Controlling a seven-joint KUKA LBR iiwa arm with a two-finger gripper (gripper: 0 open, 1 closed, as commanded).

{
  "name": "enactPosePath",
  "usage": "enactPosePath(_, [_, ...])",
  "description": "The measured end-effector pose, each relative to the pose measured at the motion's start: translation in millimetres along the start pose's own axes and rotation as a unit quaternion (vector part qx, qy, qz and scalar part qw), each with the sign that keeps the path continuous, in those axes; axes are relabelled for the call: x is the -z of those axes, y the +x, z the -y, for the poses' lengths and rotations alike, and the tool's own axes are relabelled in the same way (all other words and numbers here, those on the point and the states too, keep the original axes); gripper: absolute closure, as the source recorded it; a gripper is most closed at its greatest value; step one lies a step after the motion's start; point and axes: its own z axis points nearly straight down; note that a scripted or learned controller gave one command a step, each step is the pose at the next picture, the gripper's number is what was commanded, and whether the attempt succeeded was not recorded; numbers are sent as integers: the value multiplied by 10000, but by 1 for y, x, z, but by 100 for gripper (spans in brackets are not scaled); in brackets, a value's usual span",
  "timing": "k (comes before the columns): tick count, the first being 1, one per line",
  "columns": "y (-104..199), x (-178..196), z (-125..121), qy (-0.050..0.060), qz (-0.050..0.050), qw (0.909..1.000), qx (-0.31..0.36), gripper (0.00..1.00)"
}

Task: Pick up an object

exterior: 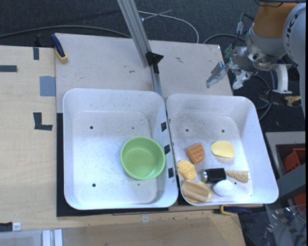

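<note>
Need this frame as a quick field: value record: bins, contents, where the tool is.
left bin: shallow white tray holding a light green plastic bowl, upright, near its right wall
right bin: small items clustered at the near end
right bin contents: orange waffle-textured square, pale yellow oval piece, black block, white rounded object, tan bun-like piece
tool: above the bench beyond the right bin, nothing seen in it

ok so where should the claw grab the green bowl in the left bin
Probably the rim of the green bowl, one finger inside and one outside. It sits upright and open and looks too wide to span whole. Come straight down on the rim's left or far side, where the left bin floor is bare; the near-right edge sits close to the bin wall. The claw hangs beyond the right bin.
</note>
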Motion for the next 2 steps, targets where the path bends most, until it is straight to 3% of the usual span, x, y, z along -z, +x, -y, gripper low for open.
enactPosePath(1, [0, 0, 0, 1, 2, 10000, -1, 0])
enactPosePath(2, [2, -64, 5, 30, -3, 10000, -5, 0])
